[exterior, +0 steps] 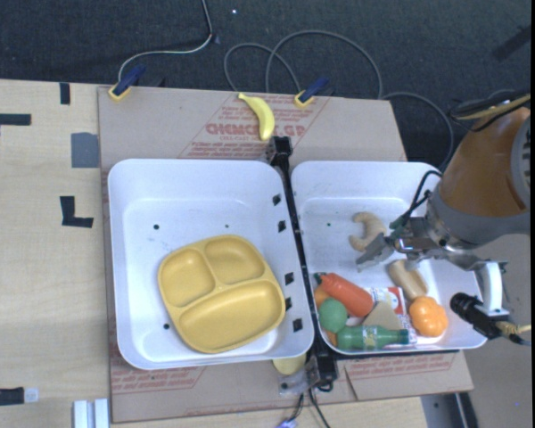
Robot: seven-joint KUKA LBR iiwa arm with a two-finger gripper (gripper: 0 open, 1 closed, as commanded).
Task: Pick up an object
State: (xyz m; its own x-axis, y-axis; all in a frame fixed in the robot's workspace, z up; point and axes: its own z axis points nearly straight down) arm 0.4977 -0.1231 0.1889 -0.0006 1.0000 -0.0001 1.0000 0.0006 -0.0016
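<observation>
Bottom edge of the right bin, lower right of frame: green bottle lying flat along the near wall, green ball just left of it, carrot angled above those, orange at the right end of the row, a white-and-red packet between carrot and orange. Tan bread-like piece sits just above the orange. Tan curved toy lies mid-bin, apart from the pile.

Gripper is low over the right bin, centre-right of frame, fingers parted and pointing left, tips just below the curved toy and beside the bread piece; nothing between them. Arm enters from the right edge, orange band above the wrist.

Left bin, centre-left: yellow divided plate sits in its lower half, tilted.

Banana lies on the cardboard above the bins, top centre.
</observation>
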